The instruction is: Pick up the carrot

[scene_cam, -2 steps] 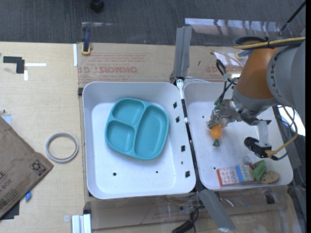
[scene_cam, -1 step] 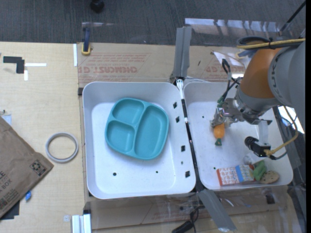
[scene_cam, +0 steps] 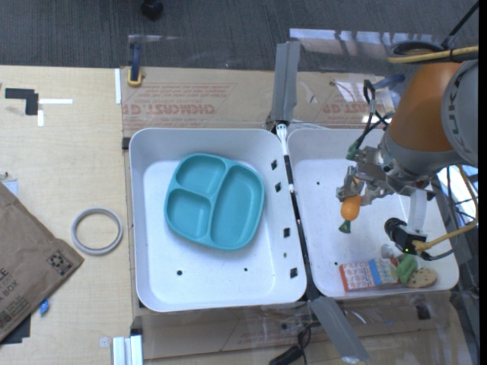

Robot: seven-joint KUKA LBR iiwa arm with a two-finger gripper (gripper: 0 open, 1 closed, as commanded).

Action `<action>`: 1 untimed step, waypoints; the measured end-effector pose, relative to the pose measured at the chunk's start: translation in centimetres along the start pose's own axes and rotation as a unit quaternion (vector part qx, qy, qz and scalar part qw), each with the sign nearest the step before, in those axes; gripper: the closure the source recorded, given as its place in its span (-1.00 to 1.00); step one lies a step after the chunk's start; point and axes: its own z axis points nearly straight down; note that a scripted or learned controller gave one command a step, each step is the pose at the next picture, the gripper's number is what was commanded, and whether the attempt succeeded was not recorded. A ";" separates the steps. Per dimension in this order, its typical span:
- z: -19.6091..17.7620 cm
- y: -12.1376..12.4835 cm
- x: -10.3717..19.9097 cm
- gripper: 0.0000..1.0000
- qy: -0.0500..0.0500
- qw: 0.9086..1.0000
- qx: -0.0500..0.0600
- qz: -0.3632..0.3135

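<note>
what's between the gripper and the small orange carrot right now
Nothing visible. The small orange carrot hangs right at the tip of the two-finger gripper, above the floor of the right white bin, apart from the items in the bin's near corner.

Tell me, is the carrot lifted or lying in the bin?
Lifted: the carrot hangs upright between the gripper fingers, above the right bin floor.

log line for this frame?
gripper: shut on carrot | carrot: lifted over right bin | teal plate: left bin
</note>
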 end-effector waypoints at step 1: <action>4.3 4.8 -5.2 1.00 0.000 0.999 0.000 0.053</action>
